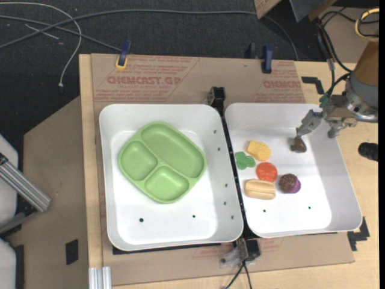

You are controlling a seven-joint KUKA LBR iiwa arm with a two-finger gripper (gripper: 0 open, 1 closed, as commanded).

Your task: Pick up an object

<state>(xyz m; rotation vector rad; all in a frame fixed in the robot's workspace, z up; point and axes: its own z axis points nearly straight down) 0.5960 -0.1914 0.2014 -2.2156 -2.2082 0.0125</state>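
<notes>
Gripper (320,125), fingers apart, hovering over right bin (337,221) near brown obj (298,144); nothing being held, pick not yet done.

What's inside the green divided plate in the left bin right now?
The green plate shows three bare compartments. The toy foods lie in the right bin. Whatever is under the plate is covered.

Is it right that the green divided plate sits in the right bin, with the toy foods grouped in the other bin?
Not quite. The camera view shows the green divided plate in the left bin, not the right one. The toy foods are grouped in the right bin, where the end effector also hangs.
</notes>
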